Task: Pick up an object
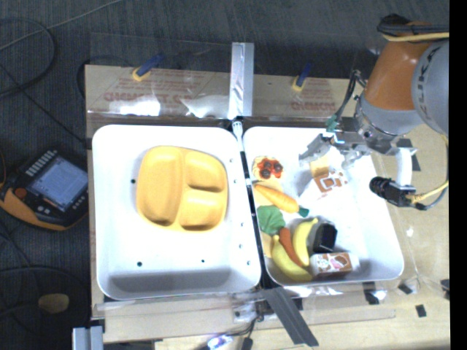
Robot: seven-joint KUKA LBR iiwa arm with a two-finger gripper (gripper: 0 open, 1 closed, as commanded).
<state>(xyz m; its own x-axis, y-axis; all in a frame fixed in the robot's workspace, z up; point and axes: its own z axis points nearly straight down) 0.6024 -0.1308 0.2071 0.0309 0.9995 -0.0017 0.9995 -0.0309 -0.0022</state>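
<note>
The left bin holds a yellow divided tray, lying flat near its middle and clear of the walls. Right of the divider between the two bins, the right bin carries all the loose things. Close against the divider, toward the far side, sits a small pastry with dark berries; a pale bread roll lies below it, slanting down to the right. Nearer the front wall a heap gathers: a green leafy piece, a carrot, a banana curving along the front, a small black cup and a small box.

Right of the pastry, well apart from the heap, lies a small white-and-orange carton. The gripper hangs just above its far side, so the carton lies slightly toward the front of the bin from the jaws. The jaws look spread, one finger to each side, with nothing pinched between them. The arm comes in from the right, its orange band above the wrist, tool tipped downward. A short drop toward the front should, I judge, straddle the carton.
</note>
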